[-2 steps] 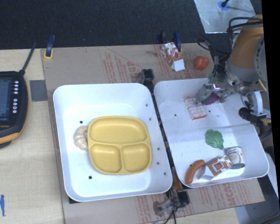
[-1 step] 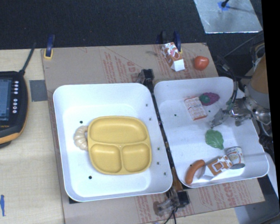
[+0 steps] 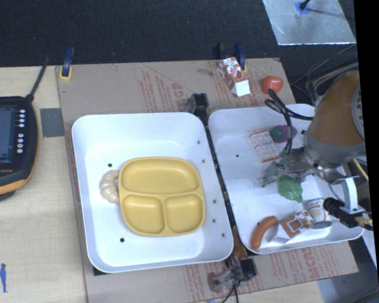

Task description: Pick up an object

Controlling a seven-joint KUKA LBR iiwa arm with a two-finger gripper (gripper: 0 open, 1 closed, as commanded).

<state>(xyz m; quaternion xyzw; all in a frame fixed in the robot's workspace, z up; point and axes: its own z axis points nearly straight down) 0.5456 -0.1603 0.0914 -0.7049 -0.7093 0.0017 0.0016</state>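
Note:
My gripper (image 3: 280, 171) is low in the right bin (image 3: 238, 176), at the end of the grey arm (image 3: 335, 125) that comes in from the right. A green object (image 3: 289, 189) lies just below it, touching or nearly touching it. A pink-and-white packet (image 3: 264, 146) and a small purple and green item (image 3: 280, 133) lie just beyond it. Near the bin's front wall lie a reddish sausage (image 3: 263, 232) and a small brown-and-white carton (image 3: 306, 217). I see nothing held.
The left bin (image 3: 96, 142) holds a yellow divided plate (image 3: 160, 195) with a beige pastry (image 3: 108, 186) at its left side. Behind the right bin, a small carton (image 3: 234, 76) and a red object (image 3: 272, 83) sit on the cardboard. A teach pendant (image 3: 1, 147) lies far left.

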